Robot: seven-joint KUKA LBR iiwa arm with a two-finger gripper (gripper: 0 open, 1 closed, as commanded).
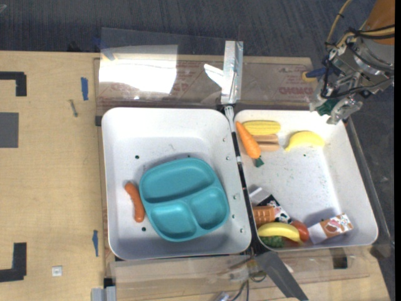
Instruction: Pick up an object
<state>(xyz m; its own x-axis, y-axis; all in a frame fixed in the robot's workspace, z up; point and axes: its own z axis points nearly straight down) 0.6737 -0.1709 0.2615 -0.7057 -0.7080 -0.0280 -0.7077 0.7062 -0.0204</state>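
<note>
Your gripper (pixel 337 108) hangs over the far right corner of the right bin (pixel 351 187), just outside its rim, at the end of the grey arm with the orange band (pixel 381 14). You cannot tell from this view whether it is open or closed; nothing is visible in its grasp.

Look in the right bin for the things to pick. At its far edge, close to the divider between the bins, lies a corn cob (pixel 261 128) with a pale hot dog bun (pixel 268 145) just in front of it. An orange carrot (pixel 249 142) lies slantwise beside them along the left wall. A yellow lemon-like piece (pixel 305 140) sits near the far edge, right of the corn and nearest the gripper. In the near left corner you have a cluster: a banana (pixel 279 232), a red piece (pixel 301 230) touching it, an orange packet (pixel 264 215) and a dark item (pixel 268 200) behind. A small white and red carton (pixel 336 226) lies toward the near right corner.

The left bin (pixel 119 143) carries a teal divided plate (pixel 184 198) near its middle, with an orange sausage (pixel 135 202) just beside the plate's left edge. Both bins sit on the desk (pixel 44 168).
</note>
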